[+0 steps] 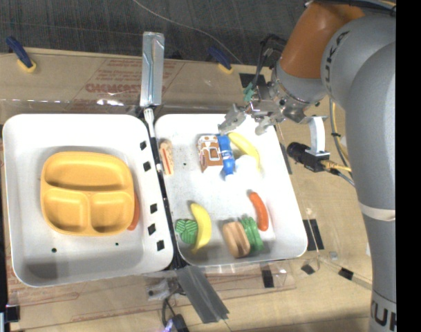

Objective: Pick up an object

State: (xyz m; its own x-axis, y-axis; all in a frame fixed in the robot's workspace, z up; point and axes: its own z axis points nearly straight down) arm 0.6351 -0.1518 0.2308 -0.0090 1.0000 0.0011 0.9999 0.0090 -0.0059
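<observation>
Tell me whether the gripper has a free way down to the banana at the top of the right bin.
Probably yes. The gripper hangs open just above the banana, with nothing over it. The blue item lies close on its left and may crowd one finger.

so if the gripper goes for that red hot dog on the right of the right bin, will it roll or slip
The red hot dog looks like a smooth, rounded toy, so it may well roll sideways if nudged. Its glossy surface hints it could slip between the fingers. It lies apart from its neighbours on the right bin, so a push probably meets little resistance.

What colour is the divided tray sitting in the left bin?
Yellow-orange. The divided plastic tray shows it best in the camera view, lying in the left white bin.
</observation>
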